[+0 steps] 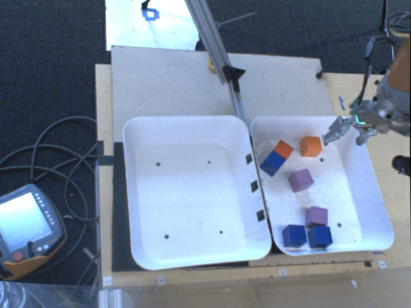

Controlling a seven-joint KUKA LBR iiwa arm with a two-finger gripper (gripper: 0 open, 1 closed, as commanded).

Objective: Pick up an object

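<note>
The right bin (379,226) holds several small blocks. An orange cube (311,146) lies near its back, with an orange-and-blue pair (277,158) to its left. A purple cube (300,179) sits mid-bin. At the front are a purple block (316,215) and two blue cubes (295,235) (320,237). My gripper (347,132) hovers over the bin's back right corner, just right of the orange cube. Its two fingers are spread apart with nothing between them.
The left bin (192,191) stands beside the right one. A metal pole (209,31) slants across the back of the bench. A teach pendant (26,230) and cables lie on the floor at the left.
</note>
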